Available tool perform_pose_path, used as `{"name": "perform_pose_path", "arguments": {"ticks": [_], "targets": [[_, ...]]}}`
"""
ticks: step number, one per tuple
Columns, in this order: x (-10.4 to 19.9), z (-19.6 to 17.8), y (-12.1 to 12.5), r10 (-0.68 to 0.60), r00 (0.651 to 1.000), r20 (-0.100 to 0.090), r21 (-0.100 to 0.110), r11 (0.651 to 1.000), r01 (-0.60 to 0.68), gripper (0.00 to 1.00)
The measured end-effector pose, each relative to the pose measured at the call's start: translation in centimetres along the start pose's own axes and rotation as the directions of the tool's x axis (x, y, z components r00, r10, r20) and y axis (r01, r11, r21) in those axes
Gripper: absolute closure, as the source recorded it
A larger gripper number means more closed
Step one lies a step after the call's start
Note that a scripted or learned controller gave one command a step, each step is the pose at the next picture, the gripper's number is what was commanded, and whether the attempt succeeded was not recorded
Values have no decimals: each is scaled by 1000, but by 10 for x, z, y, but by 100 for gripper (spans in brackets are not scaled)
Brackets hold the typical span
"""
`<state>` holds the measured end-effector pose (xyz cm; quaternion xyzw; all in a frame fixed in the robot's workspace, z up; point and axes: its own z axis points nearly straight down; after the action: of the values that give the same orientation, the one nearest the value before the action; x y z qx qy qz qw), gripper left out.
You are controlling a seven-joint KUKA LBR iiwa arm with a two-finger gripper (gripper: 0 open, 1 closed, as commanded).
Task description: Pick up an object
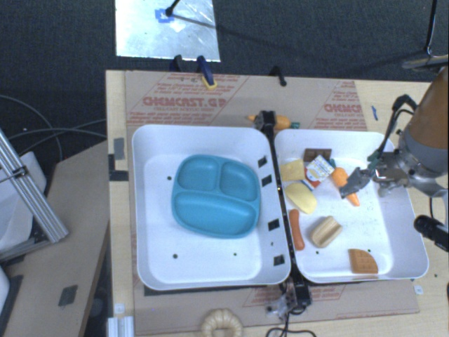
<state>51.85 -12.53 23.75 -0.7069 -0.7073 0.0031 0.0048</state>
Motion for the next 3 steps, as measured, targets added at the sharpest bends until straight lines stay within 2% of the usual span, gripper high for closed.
{"name": "perform_pose_path", "arguments": {"ticks": [1,3], "targets": [[0,-6,2,-3,1000,2,-12,1000,3,0],[10,87,9,-1,1000,1,-8,1000,1,0]]}}
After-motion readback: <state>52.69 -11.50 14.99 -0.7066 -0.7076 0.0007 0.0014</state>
